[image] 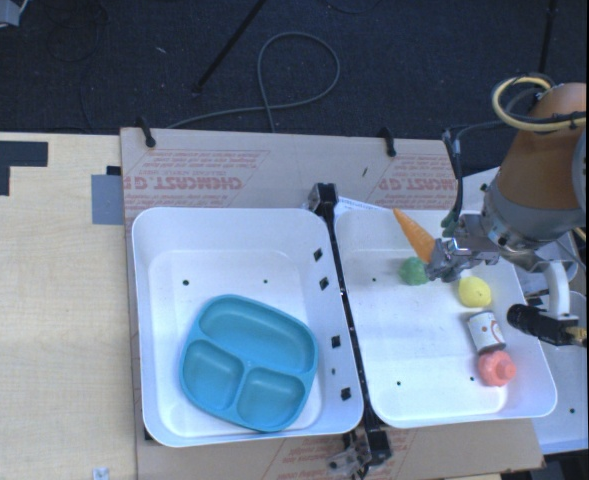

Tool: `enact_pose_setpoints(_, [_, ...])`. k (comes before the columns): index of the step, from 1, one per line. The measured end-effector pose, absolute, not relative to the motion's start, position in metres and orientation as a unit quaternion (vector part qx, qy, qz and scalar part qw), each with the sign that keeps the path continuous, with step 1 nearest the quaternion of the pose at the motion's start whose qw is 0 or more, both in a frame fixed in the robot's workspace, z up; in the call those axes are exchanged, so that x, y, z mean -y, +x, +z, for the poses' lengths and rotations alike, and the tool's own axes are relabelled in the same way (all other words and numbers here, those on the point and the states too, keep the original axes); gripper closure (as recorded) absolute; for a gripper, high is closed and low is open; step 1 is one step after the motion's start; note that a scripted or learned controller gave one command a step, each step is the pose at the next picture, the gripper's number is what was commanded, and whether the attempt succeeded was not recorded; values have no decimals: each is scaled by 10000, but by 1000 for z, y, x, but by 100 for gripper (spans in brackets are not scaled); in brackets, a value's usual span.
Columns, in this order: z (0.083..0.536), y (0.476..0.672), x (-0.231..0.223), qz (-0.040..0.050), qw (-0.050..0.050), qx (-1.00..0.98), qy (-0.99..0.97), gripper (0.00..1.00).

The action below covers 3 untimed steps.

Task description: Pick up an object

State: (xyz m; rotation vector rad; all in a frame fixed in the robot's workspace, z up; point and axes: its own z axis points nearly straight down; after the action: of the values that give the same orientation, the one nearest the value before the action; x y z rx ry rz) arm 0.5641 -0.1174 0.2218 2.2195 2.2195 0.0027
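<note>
My gripper hangs low in the right bin, near its far edge; whether it is released or clenched I cannot tell. Just beside it lies an orange carrot, long axis slanted, narrow tip toward the far-left, thick end toward me. A green ball sits just below it. A yellow lemon, what looks like a small can and a pink piece line the right wall. The bin's near-left floor lies open. A blue divided plate fills the left bin.
</note>
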Motion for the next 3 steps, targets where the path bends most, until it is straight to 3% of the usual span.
enact_pose_setpoints(1, [284, 565, 114, 9, 12, -7077, 7065, 100])
enact_pose_setpoints(2, [299, 565, 115, -4, -7, -7077, 7066, 100])
enact_pose_setpoints(3, [284, 572, 75, -13, -20, -7080, 7063, 100])
